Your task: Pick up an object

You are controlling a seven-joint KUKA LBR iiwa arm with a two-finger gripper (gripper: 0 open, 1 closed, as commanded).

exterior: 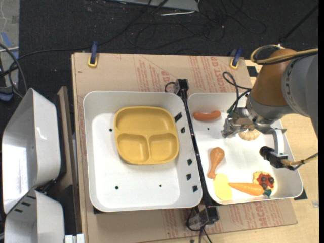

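Observation:
My gripper (232, 128) hangs low over the upper part of the right bin (291, 178), its grey wrist and orange band reaching in from the right. A beige ridged toy (249, 134) lies right beside it, partly hidden under the wrist; I cannot tell whether they touch. A red-orange sausage (207, 116) lies just up and left of the gripper. Below it lie a tan drumstick (215, 159), a pale yellow piece (221, 186), an orange carrot (246, 188) and a small red and yellow toy (265, 179).
The left bin (96, 186) holds a yellow divided plate (147, 134). A black divider with clips (191, 135) runs between the bins. A black fitting and cable (273, 157) hang from the arm over the right bin. White tubs (28, 151) stand at the far left.

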